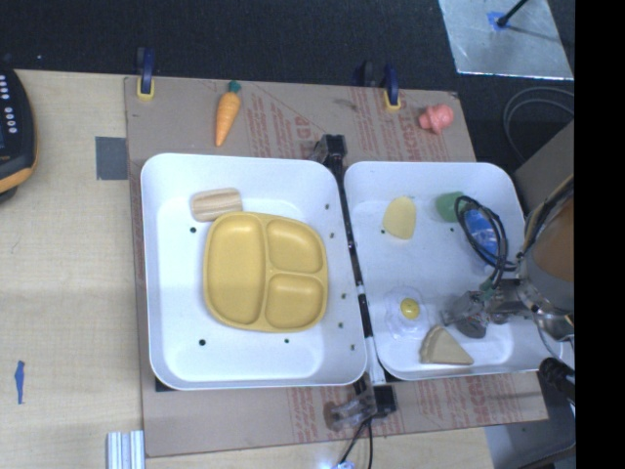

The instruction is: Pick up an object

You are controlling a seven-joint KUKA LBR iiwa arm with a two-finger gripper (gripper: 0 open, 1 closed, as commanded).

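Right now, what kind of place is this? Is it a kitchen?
Probably not: more likely a robot lab. Two white bins are clamped to a bench, holding toy food like a yellow divided plate, with a robot claw reaching in.

Bins [176, 360] white. Divided plate [264, 270] mustard yellow. Roll [216, 203] beige. Carrot [227, 115] orange, green top. Far-right blob [437, 117] pink. Right bin: pale-yellow piece [399, 217], green thing [449, 205], blue item [480, 231], tan wedge [445, 348], white egg with yellow yolk [408, 310]. Surface [59, 291] light wood; cardboard [293, 115] brown, red print.
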